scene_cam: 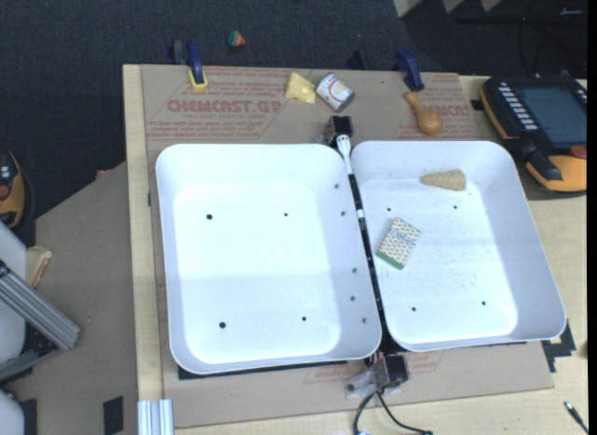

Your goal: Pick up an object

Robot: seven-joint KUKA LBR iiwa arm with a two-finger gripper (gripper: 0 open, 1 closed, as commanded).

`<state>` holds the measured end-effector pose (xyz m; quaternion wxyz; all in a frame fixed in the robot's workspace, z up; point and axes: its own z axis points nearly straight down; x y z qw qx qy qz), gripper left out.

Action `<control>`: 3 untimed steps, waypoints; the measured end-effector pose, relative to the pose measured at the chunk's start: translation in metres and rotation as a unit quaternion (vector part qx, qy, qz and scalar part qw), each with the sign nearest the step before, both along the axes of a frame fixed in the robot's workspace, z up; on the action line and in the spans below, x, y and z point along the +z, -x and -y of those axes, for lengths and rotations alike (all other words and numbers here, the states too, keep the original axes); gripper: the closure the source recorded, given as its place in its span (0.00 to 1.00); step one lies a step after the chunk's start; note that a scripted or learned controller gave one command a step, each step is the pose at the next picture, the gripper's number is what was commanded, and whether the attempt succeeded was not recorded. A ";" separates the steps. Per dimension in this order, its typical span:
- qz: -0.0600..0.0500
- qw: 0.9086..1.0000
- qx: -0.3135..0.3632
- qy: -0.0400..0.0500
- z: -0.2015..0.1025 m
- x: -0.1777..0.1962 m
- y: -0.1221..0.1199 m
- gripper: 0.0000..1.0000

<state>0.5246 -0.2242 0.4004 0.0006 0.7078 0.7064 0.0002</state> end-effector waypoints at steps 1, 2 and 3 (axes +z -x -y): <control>0.009 1.000 0.004 0.002 -0.043 0.145 0.021 1.00; 0.000 1.000 0.002 0.000 -0.041 0.135 0.021 0.00; -0.008 1.000 0.003 -0.003 -0.098 0.006 0.047 0.00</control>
